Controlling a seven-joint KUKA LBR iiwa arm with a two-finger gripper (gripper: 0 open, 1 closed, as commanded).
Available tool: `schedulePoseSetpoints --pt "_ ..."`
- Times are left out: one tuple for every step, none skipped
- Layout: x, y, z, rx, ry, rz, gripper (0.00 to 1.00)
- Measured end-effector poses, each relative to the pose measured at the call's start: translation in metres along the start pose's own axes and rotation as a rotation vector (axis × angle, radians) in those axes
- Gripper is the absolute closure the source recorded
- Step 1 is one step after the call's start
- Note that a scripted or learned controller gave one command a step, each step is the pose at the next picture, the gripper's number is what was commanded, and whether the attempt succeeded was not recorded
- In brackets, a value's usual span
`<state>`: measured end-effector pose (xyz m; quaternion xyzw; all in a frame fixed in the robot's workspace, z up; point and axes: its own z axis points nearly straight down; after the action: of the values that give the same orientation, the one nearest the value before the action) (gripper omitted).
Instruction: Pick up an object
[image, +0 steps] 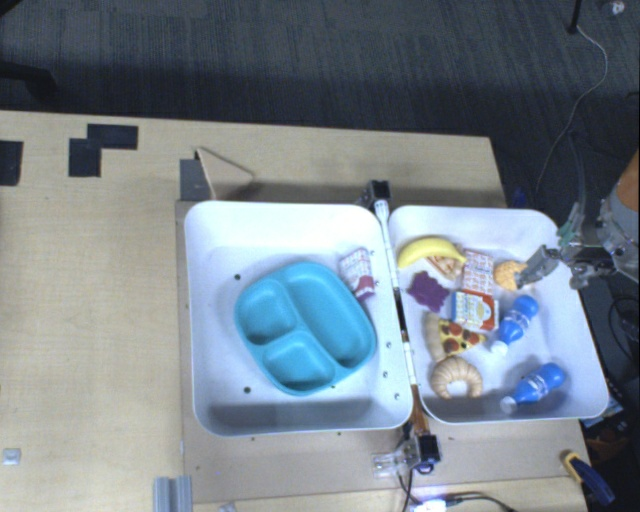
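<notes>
The claw (562, 258) hangs over the right bin's (590, 340) far right rim, apparently spread and empty. The nearest pick, a cookie (508, 273), lies just left of it.

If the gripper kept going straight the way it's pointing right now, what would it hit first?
The gripper points left and down into the right bin. It would probably meet the round cookie first, just ahead of its tip, though depth is unclear from above.
</notes>
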<state>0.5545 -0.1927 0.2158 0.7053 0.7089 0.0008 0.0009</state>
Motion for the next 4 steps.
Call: schedulePoseSetpoints --pt "0.014 -0.003 0.116 -0.011 -0.003 0.003 0.00" --pt "0.015 -0.001 0.105 -0.014 -0.001 0.000 1.00" --pt "0.059 -0.060 -0.011 -0.002 0.000 0.000 1.00" --pt "0.059 -0.059 -0.021 -0.004 0.000 -0.004 1.00"
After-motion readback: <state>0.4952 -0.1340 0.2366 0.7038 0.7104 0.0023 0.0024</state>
